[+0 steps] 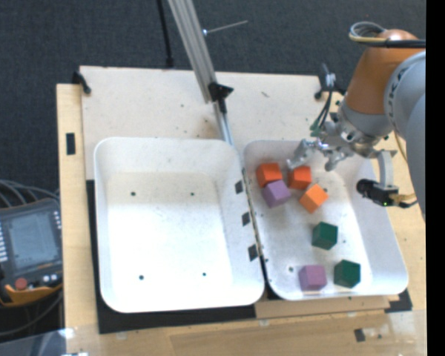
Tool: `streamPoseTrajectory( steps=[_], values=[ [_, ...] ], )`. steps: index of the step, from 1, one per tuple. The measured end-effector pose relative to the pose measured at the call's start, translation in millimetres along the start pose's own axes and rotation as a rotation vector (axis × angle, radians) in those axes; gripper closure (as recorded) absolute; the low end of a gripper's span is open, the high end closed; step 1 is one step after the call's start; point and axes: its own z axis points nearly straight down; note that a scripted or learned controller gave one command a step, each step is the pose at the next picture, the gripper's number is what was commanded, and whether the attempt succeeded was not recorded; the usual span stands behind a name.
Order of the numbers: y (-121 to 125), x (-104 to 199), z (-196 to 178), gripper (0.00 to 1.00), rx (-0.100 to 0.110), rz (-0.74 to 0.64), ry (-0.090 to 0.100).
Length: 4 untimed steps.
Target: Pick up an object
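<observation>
Up in the far end of the right-hand shallow white bin (371, 228), the two-finger gripper (317, 154) hangs just above a cluster of small blocks: two orange cubes (268, 173) (300, 176), a purple cube (276, 193) and a tilted orange cube (314, 197). Its metal fingers (300, 153) appear spread, with nothing between them, though their tips are hard to make out. The grey arm with its orange band (374, 80) is cut off at the right edge.

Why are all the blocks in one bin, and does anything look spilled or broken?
Nothing stands out. All seven blocks sit inside the right bin: three orange and one purple clustered near the hand, the rest apart. None spilled or visibly damaged.
</observation>
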Motion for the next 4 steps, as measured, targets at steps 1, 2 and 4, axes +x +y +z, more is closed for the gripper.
streamPoseTrajectory(
  steps=[1,2,4],
  values=[
    [3,-11,51,0.00,-0.001,0.004,-0.001],
    [4,-12,37,1.00,-0.007,0.004,-0.003],
    [7,-13,-63,1.00,-0.011,0.002,-0.001]
  ],
)
